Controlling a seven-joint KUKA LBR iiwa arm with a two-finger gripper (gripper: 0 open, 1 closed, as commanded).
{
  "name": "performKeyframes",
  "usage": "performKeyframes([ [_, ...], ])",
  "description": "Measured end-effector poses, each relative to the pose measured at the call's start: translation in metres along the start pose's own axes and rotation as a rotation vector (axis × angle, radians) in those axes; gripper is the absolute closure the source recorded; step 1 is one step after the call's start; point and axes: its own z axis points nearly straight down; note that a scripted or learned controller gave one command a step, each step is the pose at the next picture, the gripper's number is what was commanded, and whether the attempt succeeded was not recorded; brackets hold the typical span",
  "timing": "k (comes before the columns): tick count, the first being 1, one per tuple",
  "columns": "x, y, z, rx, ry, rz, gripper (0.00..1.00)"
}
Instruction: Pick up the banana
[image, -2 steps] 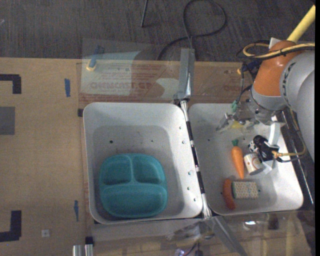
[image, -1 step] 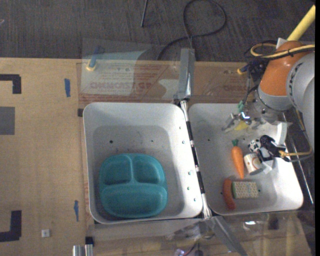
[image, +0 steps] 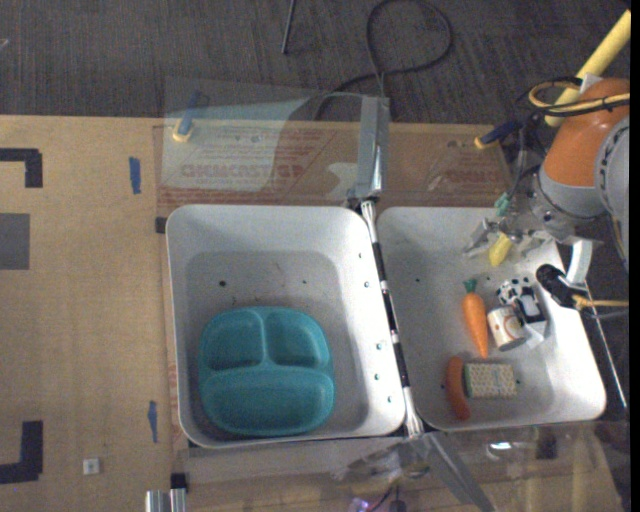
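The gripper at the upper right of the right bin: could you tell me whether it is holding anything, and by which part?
It cannot be told. The gripper sits right at a small yellow piece, perhaps the banana, but a grasp is too small to make out.

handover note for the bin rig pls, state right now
Gripper: over the top right corner of the right bin, at the banana. I cannot tell whether it is open or shut.
Banana: a small yellow piece shows right at the fingertips. No confirmed grasp or lift.
Other items in the right bin: carrot, sponge, a small white cylinder. The teal tray sits in the left bin.
Done: arm positioned at the banana.
Left: confirm the grip, then lift.
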Motion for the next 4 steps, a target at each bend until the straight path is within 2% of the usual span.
performKeyframes([
  [1, 0.001, -0.001, 0.000, 0.002, -0.007, -0.067, 0.00],
  [2, -0.001, 0.001, -0.011, -0.010, -0.018, -0.068, 1.00],
  [3, 0.002, 0.001, -0.011, -0.009, -0.012, -0.070, 0.00],
  [4, 0.000, 0.002, -0.005, -0.005, -0.004, -0.084, 0.00],
])
